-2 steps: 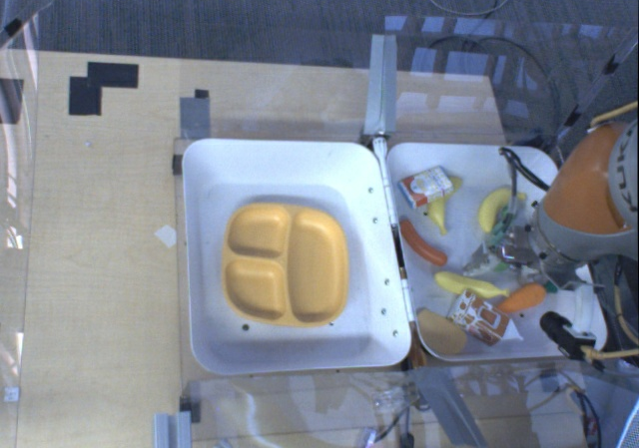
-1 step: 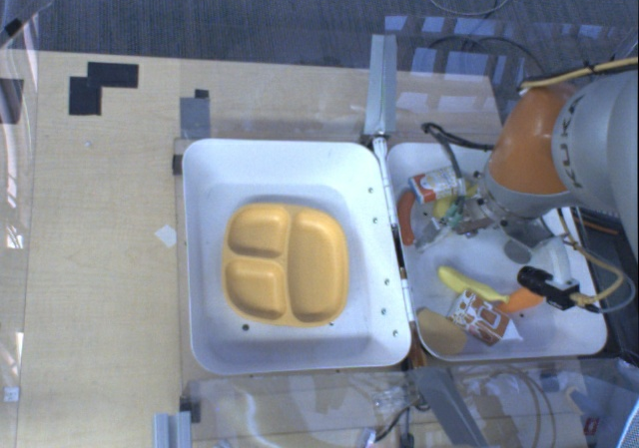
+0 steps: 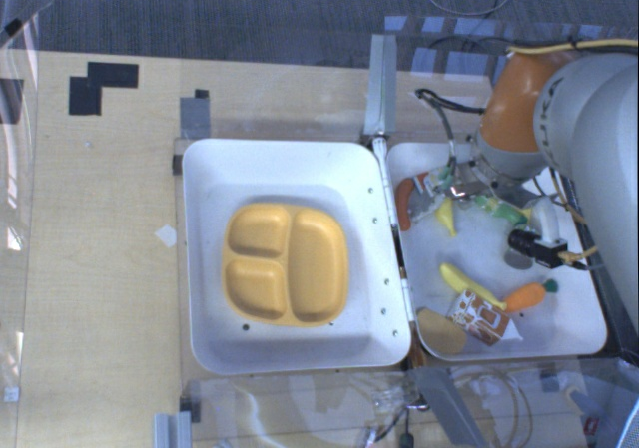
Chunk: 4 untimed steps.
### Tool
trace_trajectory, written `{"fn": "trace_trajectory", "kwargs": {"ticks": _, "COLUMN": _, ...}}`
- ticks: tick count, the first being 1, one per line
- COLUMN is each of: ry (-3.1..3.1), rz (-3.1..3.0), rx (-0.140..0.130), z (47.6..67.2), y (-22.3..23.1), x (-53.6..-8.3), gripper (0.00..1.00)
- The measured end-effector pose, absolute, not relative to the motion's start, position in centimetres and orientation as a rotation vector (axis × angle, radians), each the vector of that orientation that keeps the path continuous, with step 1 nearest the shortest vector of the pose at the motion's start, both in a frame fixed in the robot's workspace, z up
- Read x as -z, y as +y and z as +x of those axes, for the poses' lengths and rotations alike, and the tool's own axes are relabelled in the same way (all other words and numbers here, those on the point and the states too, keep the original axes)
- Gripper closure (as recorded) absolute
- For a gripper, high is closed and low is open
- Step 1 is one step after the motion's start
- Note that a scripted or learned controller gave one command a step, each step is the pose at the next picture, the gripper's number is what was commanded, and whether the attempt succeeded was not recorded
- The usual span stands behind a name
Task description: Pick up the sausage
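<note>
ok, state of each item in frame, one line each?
gripper: down in right bin, by the sausage; grasp unclear
sausage: against right bin's left wall, part hidden
carrot: lying flat, right bin
banana: lying flat, right bin
yellow tray: upright in left bin

Yellow divided tray [image 3: 288, 261], white bins [image 3: 210, 336], reddish sausage [image 3: 402, 205], orange carrot [image 3: 526, 296]
</note>
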State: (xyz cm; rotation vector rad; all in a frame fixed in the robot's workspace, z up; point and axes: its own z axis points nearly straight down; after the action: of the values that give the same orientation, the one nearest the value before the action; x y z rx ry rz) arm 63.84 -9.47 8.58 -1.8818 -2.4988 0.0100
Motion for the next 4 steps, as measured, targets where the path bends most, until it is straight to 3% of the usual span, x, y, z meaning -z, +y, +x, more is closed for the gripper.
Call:
{"fn": "trace_trajectory", "kwargs": {"ticks": 1, "ry": -2.382, "rz": -1.958, "rx": -0.057, "z": 65.5, "y": -9.8, "x": -8.2, "gripper": 0.0}}
{"fn": "trace_trajectory", "kwargs": {"ticks": 2, "ry": -2.167, "rz": -2.264, "rx": -0.026, "z": 66.6, "y": -9.8, "x": -8.6, "gripper": 0.0}}
{"fn": "trace_trajectory", "kwargs": {"ticks": 3, "ry": -1.89, "rz": -2.502, "rx": -0.016, "z": 66.7, "y": -8.9, "x": -8.5, "gripper": 0.0}}
{"fn": "trace_trajectory", "kwargs": {"ticks": 4, "ry": -2.013, "rz": -2.418, "rx": 0.009, "z": 63.6, "y": -8.4, "x": -8.7, "gripper": 0.0}}
